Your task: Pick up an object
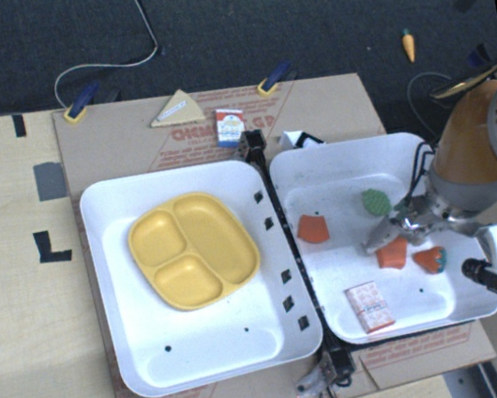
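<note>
Objects for picking are scattered in the right bin (319,164): an orange block (313,229) near the bin's left wall, a green knobbly piece (376,201) further right, a second orange block (393,255) just below the gripper, a small red and green item (430,259) beside that block on its right, and a flat white card with red print (370,306) near the front wall. The gripper (390,232) is seen low over the middle of this bin, between the green knobbly piece and the second orange block. It cannot be told how the tool is set, and nothing can be made out as held. The arm (478,148) is brought in from the right edge, its orange band sitting above the grey wrist, with the wrist angled down and leftward toward the bin floor.

The left bin (113,265) is occupied by a yellow divided plate (193,249) with three compartments, placed slightly tilted. Both bins are set on a cardboard sheet (345,100), on which a tan wedge (177,108) and a small red and white box (230,126) are found behind the bins.
</note>
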`<state>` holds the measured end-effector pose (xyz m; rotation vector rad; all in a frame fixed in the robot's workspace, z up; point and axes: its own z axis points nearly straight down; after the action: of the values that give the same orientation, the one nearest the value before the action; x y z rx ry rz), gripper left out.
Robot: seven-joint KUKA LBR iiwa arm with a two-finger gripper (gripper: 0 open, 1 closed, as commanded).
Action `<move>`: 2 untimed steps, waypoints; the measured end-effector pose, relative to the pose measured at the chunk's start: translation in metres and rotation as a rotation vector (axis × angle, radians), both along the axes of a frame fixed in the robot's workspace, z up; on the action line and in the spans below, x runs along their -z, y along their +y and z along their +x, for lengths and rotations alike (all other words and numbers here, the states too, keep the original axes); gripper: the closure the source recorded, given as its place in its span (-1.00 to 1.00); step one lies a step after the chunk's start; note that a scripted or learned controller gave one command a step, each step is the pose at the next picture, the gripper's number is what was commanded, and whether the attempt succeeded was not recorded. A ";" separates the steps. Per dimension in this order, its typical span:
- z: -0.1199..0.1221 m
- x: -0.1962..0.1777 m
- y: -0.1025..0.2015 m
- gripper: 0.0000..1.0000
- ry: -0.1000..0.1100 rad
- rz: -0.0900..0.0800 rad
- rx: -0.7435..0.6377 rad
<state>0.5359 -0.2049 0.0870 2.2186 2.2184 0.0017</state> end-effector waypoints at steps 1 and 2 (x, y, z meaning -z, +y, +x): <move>0.001 -0.010 -0.001 1.00 -0.003 -0.003 0.000; 0.002 0.000 0.057 1.00 0.000 0.002 -0.002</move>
<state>0.5376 -0.1484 0.0867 2.2179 2.2211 0.0050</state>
